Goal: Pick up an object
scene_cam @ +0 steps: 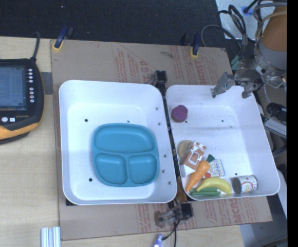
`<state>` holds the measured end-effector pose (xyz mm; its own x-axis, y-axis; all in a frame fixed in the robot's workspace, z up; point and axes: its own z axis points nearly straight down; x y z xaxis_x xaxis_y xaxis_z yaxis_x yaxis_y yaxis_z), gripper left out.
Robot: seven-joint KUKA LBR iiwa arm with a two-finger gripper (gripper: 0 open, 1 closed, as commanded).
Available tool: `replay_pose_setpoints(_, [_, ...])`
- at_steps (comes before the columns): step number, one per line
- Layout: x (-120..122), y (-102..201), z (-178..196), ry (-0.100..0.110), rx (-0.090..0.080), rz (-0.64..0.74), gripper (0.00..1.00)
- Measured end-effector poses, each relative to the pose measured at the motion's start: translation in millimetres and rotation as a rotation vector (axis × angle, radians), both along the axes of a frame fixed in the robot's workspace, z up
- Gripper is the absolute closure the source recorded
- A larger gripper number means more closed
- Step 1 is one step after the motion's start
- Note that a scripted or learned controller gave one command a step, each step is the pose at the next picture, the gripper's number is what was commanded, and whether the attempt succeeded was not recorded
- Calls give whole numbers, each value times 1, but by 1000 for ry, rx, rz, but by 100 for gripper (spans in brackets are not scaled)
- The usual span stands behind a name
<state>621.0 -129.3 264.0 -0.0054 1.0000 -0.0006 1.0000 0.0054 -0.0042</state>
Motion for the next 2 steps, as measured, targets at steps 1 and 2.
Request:
replay_pose_setpoints(1, [-72, 27, -140, 2, 0, 0, 0])
replay_pose_setpoints(2, [35, 18, -172, 1, -1, 0, 0])
